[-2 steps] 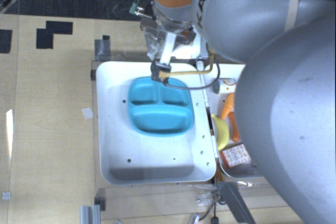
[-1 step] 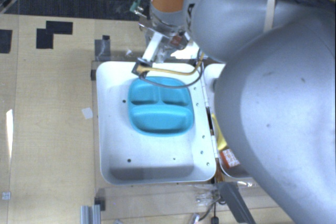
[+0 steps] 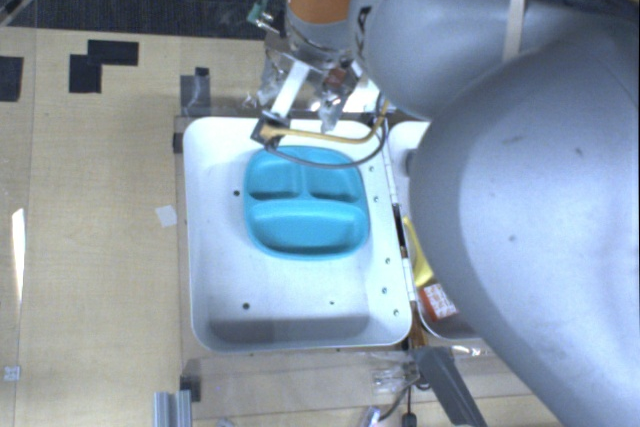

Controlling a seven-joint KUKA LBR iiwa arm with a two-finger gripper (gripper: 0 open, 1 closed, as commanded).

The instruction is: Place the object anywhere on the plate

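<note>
One plate (image 3: pixel 305 205), blue with three hollows, lies flat in the left bin (image 3: pixel 215 245), a little toward 12 o'clock of the bin's middle, and we see nothing lying on it, so by our reading the placing is not yet done. At the plate's 12 o'clock rim hangs the claw (image 3: pixel 305 110), its two pale fingers (image 3: pixel 285 97) spread apart with white bin showing between them; we see nothing pinched there. A yellowish cable (image 3: pixel 330 143) loops under the claw across the plate's far edge. It looks to us like part of the rig, not cargo.

We cannot say for certain which thing is the object. Our best guess is the yellow and red item (image 3: pixel 432 295) at 4 o'clock of the plate, in the right bin (image 3: pixel 402 155), mostly covered by the arm (image 3: pixel 520 165).

The plate sits low and level with raised ribs, which suits the task: anything let go above it should settle in a hollow. The claw, poised over the rim, not the middle, leaves little margin, so a drop from there could glance off the edge into the bin.
</note>
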